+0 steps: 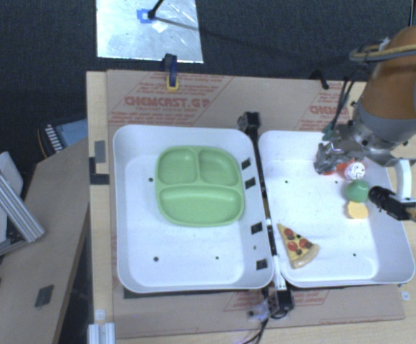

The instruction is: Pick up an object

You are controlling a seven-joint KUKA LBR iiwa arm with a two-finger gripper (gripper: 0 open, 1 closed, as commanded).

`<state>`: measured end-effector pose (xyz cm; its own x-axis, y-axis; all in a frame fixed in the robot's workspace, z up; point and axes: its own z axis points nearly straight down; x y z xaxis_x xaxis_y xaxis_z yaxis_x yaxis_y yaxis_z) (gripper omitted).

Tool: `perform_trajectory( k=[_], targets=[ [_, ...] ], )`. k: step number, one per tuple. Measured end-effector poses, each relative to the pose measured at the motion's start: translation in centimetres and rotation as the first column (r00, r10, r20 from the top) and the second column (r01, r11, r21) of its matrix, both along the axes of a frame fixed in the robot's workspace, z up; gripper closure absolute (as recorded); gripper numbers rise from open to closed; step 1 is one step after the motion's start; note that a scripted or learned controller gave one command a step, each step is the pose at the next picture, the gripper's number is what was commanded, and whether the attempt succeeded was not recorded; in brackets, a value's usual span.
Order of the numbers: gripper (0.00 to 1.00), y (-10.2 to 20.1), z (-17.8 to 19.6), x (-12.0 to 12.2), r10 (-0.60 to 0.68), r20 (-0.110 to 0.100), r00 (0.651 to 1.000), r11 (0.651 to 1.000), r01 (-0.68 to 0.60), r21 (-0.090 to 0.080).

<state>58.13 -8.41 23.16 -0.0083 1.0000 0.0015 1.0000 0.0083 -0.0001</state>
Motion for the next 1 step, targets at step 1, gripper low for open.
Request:
perform_trajectory(
  k=[1],
  targets=[
    [1.0,4.78,0.55,-0.44,0.001,0.002,1.0,1.0,-0.001,0.001]
  ],
)
